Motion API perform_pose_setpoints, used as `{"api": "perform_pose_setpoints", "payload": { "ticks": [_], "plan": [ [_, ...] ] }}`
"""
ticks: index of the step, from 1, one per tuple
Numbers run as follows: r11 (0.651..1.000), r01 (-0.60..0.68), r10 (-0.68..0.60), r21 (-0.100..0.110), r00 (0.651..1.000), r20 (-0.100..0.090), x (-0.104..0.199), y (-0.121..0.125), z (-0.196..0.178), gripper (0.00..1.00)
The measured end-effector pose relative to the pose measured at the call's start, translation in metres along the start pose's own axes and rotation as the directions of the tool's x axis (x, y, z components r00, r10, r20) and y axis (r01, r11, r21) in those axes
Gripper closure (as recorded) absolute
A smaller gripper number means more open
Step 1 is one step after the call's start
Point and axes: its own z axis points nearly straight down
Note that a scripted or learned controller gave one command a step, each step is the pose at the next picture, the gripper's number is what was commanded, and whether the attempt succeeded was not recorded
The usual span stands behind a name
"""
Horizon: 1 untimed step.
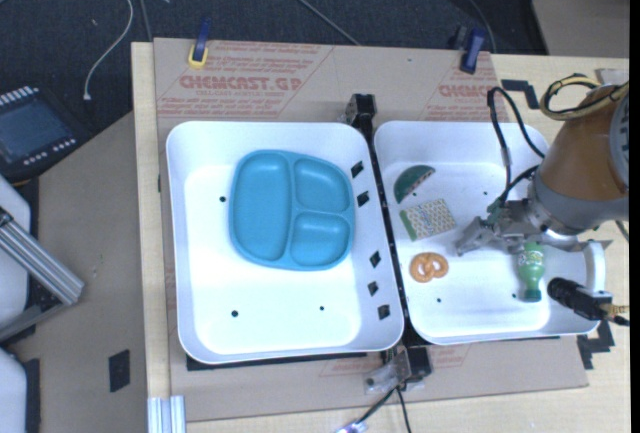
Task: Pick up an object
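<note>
The arm's claw (pixel 503 233) hangs low inside the right bin (pixel 470 321), its fingers spread apart and clamped on nothing. A green bottle (pixel 530 273) stands just beside it, toward the near rim. A pretzel (pixel 429 267), a patterned card (pixel 428 217) and a green wedge (pixel 413 181) lie to its left; beyond them, a blue divided plate (pixel 292 209).
</note>
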Motion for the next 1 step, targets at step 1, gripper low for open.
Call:
{"api": "perform_pose_setpoints", "payload": {
  "ticks": [1],
  "plan": [
    [1.0, -0.001, 0.001, -0.006, 1.0, 0.002, -0.0005, 0.0012, -0.0138, 1.0]
  ]
}}
